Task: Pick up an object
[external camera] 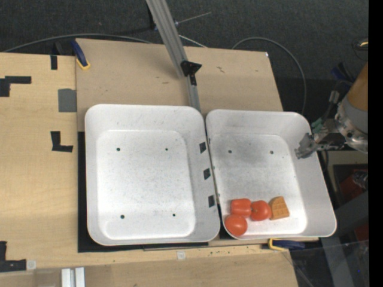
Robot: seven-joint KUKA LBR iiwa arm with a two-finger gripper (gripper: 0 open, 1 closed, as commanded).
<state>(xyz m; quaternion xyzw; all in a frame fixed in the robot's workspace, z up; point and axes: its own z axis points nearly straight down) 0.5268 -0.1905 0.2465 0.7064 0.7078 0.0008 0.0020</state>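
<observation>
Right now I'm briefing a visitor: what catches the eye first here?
A cluster of red pieces with an orange waffle-like block sits at the near edge of the right bin. The gripper hangs at that bin's right rim, well apart from them.

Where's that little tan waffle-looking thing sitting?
The tan waffle piece lies in the right bin, near its front edge, just right of three red tomatoes.

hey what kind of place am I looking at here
Probably a robotics lab's grasping test bench. Two shallow white bins sit side by side on a plywood bench, a gripper reaches over the right bin's rim, and small red and orange toy items lie in that bin.
</observation>
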